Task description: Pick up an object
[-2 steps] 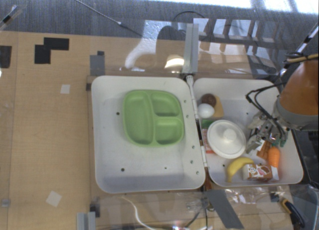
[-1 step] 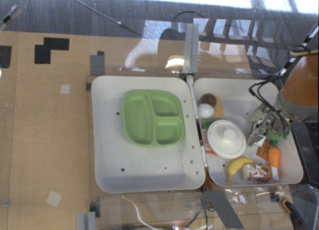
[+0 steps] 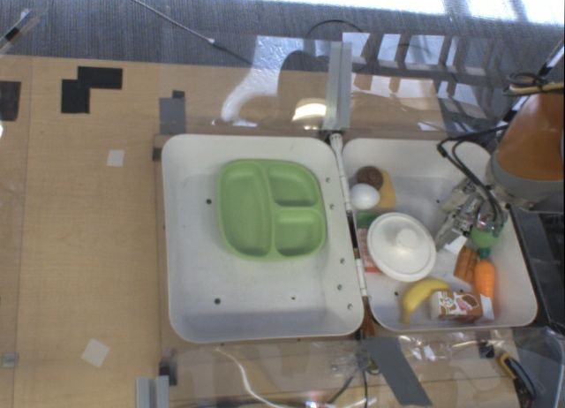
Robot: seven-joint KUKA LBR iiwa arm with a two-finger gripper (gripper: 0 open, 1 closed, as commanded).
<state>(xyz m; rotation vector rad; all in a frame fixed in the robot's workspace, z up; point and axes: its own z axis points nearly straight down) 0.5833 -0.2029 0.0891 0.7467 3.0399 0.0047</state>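
Two shallow white bins sit side by side in the middle of the frame. The left bin (image 3: 190, 300) holds a green divided tray (image 3: 271, 208), lying flat in its upper centre. The right bin (image 3: 415, 154) is crowded: a white round lid or dish (image 3: 402, 245) lies near its centre, with a white egg-shaped ball (image 3: 364, 196) just above and left of it and a brown round item (image 3: 369, 175) beside a tan piece at the upper left. Along the lower edge a banana (image 3: 422, 294) curves next to a small printed carton (image 3: 460, 306), the two touching or nearly so. At the lower right an orange carrot (image 3: 485, 278) with a green top lies beside a darker orange-brown piece (image 3: 464, 262). The arm enters from the right edge of the frame, its orange band (image 3: 534, 137) large in the upper right, and the gripper (image 3: 468, 214) hangs low over the right side of the right bin, just above the carrot's green top. The metal fingers blur into cables and glare there, so I cannot tell whether they are spread or closed, and nothing is clearly seen between them.
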